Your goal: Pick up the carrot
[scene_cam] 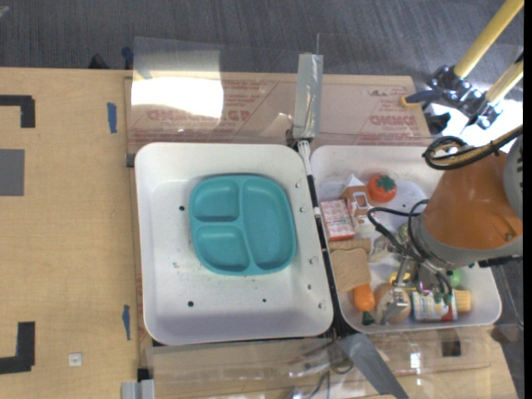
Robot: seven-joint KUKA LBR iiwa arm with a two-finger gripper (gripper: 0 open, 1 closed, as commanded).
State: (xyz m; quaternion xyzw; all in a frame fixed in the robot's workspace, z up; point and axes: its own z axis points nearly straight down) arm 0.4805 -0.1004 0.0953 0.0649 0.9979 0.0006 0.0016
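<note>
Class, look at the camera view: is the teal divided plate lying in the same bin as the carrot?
No: the teal divided plate lies in the left bin, while the carrot lies in the right bin.

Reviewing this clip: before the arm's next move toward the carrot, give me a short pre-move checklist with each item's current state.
1. Carrot located, near the front of the right bin: ok.
2. Gripper above the right bin, just right of the carrot: ok.
3. Carrot between the fingers: not ok; it lies beside the gripper, not in it.
4. Finger opening: cannot tell.
5. Room around the carrot: not ok; a bottle and a tan slice lie close by.
6. Teal tray in the left bin, away from the arm: ok.
</note>
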